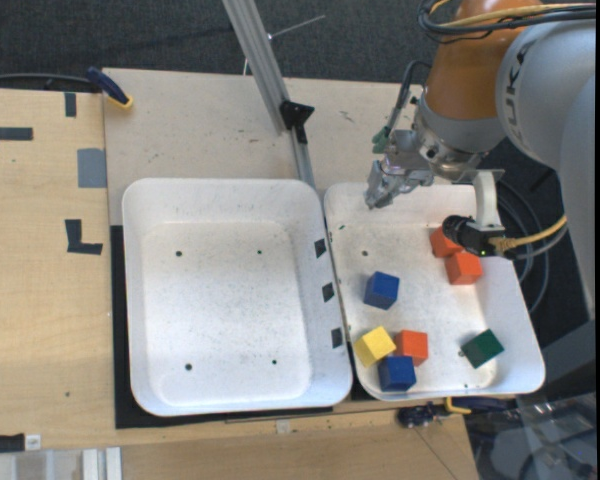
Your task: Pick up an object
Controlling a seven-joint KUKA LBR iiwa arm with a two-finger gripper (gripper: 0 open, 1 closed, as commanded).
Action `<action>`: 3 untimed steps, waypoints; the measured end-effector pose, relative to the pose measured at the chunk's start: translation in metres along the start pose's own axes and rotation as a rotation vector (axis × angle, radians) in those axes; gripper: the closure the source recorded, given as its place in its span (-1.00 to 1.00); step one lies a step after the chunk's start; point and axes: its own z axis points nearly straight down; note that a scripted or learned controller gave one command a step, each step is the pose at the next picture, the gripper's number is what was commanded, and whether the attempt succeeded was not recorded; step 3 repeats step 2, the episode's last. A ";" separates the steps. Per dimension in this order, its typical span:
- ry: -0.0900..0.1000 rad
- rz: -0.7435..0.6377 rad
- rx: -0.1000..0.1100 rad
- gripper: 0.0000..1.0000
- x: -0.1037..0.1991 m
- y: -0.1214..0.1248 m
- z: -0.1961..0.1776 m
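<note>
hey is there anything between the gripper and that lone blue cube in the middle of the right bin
Nothing visible stands in the way. The gripper hangs over the far left part of the right bin, and the lone blue cube sits nearer the camera with bare bin floor between them. The orange cubes lie off to the right, apart from that path.
</note>
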 end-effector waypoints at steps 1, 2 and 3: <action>0.000 0.000 0.002 1.00 0.055 -0.018 0.016; 0.000 -0.001 0.000 1.00 0.107 -0.023 0.015; 0.000 -0.001 0.000 1.00 0.107 -0.023 0.015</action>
